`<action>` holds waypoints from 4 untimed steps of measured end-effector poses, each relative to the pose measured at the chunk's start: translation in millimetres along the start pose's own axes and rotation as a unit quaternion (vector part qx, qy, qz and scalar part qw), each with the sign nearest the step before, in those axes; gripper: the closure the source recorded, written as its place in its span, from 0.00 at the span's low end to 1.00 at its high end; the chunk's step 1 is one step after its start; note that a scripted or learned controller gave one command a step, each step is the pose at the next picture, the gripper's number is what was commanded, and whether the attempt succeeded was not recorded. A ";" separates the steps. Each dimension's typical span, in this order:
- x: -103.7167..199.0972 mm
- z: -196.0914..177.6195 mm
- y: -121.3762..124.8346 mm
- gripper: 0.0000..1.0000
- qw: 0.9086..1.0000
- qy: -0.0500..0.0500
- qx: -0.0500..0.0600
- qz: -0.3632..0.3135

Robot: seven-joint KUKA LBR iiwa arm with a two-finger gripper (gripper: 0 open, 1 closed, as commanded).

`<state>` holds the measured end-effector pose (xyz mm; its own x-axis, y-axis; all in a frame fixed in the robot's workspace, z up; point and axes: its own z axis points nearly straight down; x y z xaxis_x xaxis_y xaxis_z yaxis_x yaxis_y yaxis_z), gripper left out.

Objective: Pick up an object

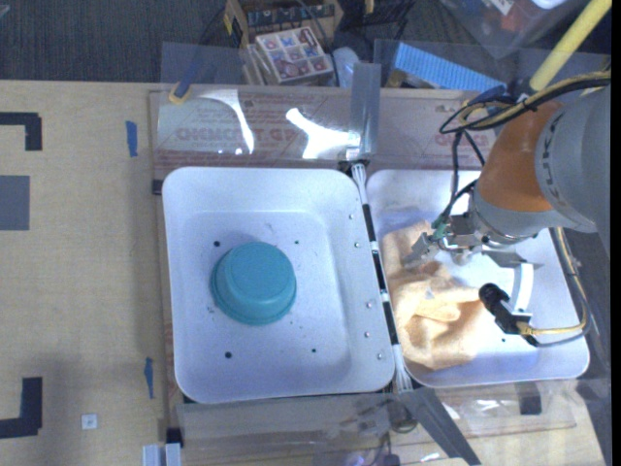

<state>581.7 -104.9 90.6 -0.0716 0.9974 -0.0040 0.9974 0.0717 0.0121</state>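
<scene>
From above, the gripper (434, 244) hangs low over the right bin (563, 357), at the upper edge of a crumpled yellow cloth (437, 309) lying in that bin. Whether it grips anything cannot be told. A teal bowl (254, 282) sits upside down in the left bin (194, 202).

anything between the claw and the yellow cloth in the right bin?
Nothing visible. The claw sits low over the right bin, right at the upper edge of the yellow cloth. The teal bowl is off in the left bin, beyond the divider.
</scene>
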 end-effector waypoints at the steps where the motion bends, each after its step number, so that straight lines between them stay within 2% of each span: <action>1: -43.2 -0.3 -66.5 0.00 0.998 0.000 0.001 -0.060; 2: 5.5 -0.5 -19.7 0.00 1.000 0.000 -0.002 -0.029; 3: 6.1 -0.6 -16.8 0.00 0.997 -0.001 -0.002 -0.073; 4: 7.2 -0.5 -13.9 0.00 0.996 -0.001 -0.002 -0.091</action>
<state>567.3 -98.7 90.9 -0.2502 0.9681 -0.0091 0.9681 0.2503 0.0140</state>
